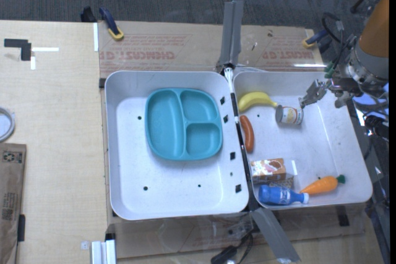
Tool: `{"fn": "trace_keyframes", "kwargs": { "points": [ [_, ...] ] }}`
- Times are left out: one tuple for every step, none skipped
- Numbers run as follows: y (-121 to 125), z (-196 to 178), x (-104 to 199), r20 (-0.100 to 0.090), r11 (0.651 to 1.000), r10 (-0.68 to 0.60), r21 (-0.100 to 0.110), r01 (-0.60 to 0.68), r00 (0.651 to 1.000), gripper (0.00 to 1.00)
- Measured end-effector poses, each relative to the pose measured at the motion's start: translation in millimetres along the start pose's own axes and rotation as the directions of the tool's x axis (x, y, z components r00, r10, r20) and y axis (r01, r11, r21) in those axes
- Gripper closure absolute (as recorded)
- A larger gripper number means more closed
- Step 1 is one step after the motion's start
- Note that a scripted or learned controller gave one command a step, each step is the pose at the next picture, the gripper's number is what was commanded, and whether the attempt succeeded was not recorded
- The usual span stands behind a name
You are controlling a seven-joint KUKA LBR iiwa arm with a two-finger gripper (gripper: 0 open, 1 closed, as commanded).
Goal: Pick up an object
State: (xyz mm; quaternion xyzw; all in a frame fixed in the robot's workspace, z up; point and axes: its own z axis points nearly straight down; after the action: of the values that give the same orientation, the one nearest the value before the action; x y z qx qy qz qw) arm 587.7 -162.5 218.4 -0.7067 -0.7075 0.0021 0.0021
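Observation:
The right bin holds several objects. A yellow banana lies at its back left, with a small tin can on its side just right of it. A red sausage lies along the left wall. Along the front are a small snack box, a blue bottle and an orange carrot. My gripper hangs over the bin's back right, a little right of and above the can. It is open, with nothing between its fingers.
A teal divided plate lies in the left bin. A grey divider post rises behind the wall between the bins. Clamps hold the cardboard at the back. Cables hang beside the arm at the right.

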Motion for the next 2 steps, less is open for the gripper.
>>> {"fn": "trace_keyframes", "kwargs": {
  "points": [
    [47.7, 116.1, 9.9, 0.0, 0.99, -0.144, -0.003, 0.144, 0.99, 0.0],
    [47.8, 109.5, 9.6, 0.0, 0.99, -0.144, 0.0, 0.144, 0.99, 1.0]
  ]
}}
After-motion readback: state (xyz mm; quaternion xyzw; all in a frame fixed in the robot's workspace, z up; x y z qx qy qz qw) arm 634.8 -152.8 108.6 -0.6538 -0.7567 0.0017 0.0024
